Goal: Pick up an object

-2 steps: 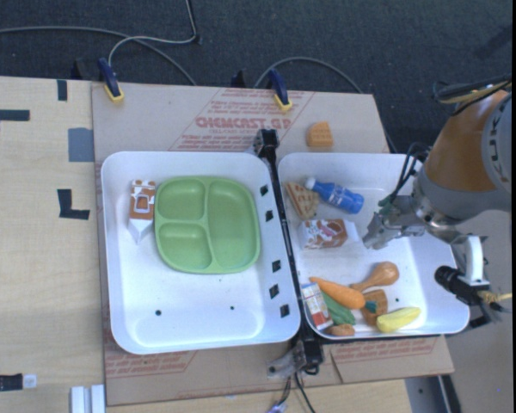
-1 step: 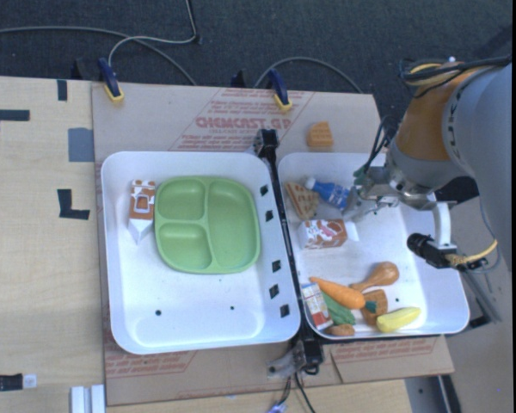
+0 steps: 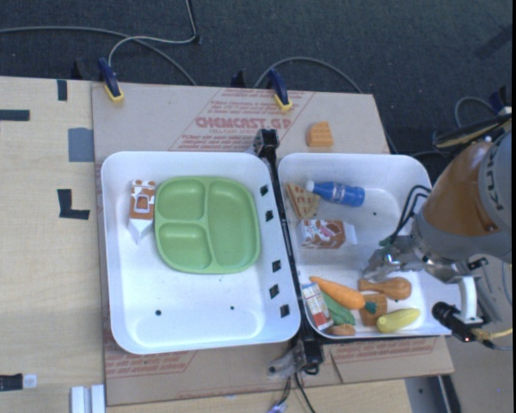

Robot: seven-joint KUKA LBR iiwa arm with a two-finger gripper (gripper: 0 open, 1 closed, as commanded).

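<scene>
So the tool (image 3: pixel 380 263) hung right over the brown drumstick-looking toy (image 3: pixel 389 287), just past the carrot (image 3: pixel 337 292), probably lining up a grab, couldn't tell its opening.

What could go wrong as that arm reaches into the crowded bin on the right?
The gripper sits right over a tight pile: a brown drumstick-shaped toy, a carrot and a yellow piece. It might pinch two at once, or nudge one aside and close on nothing. The pile also lies near the bin wall, so the fingers may bump it.
</scene>
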